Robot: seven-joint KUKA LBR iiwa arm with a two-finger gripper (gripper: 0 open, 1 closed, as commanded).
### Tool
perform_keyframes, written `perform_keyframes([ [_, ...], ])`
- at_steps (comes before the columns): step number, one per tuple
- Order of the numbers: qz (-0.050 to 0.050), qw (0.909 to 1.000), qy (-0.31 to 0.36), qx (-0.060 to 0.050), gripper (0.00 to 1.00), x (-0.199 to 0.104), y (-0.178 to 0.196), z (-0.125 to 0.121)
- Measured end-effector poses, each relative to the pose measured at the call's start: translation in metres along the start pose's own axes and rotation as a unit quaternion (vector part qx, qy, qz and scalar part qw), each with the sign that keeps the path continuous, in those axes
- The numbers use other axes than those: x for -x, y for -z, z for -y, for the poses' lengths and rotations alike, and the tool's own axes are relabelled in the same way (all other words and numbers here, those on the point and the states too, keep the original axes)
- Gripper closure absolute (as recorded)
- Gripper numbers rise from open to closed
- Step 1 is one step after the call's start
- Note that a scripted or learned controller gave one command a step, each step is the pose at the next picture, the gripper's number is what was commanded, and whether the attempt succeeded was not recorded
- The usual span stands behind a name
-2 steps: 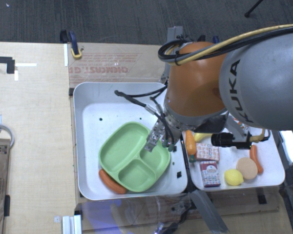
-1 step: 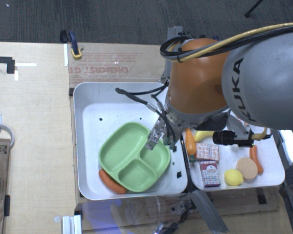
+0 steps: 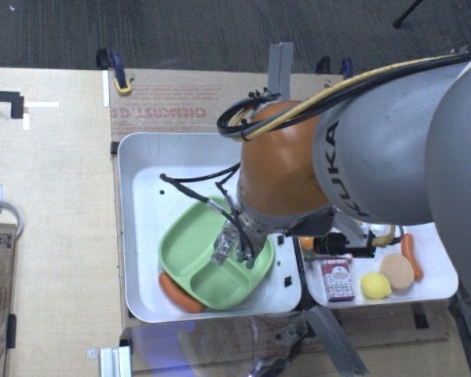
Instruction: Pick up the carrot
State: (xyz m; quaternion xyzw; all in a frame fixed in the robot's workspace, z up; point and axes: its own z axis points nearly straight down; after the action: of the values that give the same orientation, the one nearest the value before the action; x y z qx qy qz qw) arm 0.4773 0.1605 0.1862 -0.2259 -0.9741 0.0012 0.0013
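Two shallow white bins sit side by side on the bench. Left bin (image 3: 137, 210): holds a light-green plastic divided plate (image 3: 200, 258), tilted, w/ an orange carrot (image 3: 179, 293) lying at the plate's lower-left edge, partly tucked under its rim, near the bin's front wall. A thin black cable (image 3: 190, 181) trails across the bin floor behind the plate.

Over the plate's right half hangs the two-finger gripper (image 3: 234, 246), metal fingers pointing down-left at the green surface; jaws look nearly together w/ nothing between them, though the pic is too cluttered to be sure. It's well apart from the carrot.

Grey arm w/ orange band (image 3: 279, 163) covers the back-right corner of the left bin and most of the right bin's (image 3: 443, 285) rear, so whatever lies there is hidden. Visible in the right bin's front strip: a red-and-white small box (image 3: 338, 280), a yellow lemon (image 3: 376, 286), a tan round egg-like object (image 3: 398, 271), and a second orange carrot-like piece (image 3: 410, 254), its upper end cut off by the arm.
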Motion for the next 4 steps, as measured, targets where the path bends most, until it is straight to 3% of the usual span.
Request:
perform_keyframes([
  [1, 0.001, 0.9977, -0.067, 0.000, 1.00, -0.021, 0.029, -0.043],
  [2, 0.001, 0.9453, -0.326, 0.001, 1.00, -0.013, 0.106, -0.031],
  [3, 0.001, 0.8899, -0.456, 0.000, 1.00, 0.086, 0.206, 0.009],
  [4, 0.001, 0.8899, -0.456, 0.000, 0.00, 0.086, 0.206, 0.009],
])
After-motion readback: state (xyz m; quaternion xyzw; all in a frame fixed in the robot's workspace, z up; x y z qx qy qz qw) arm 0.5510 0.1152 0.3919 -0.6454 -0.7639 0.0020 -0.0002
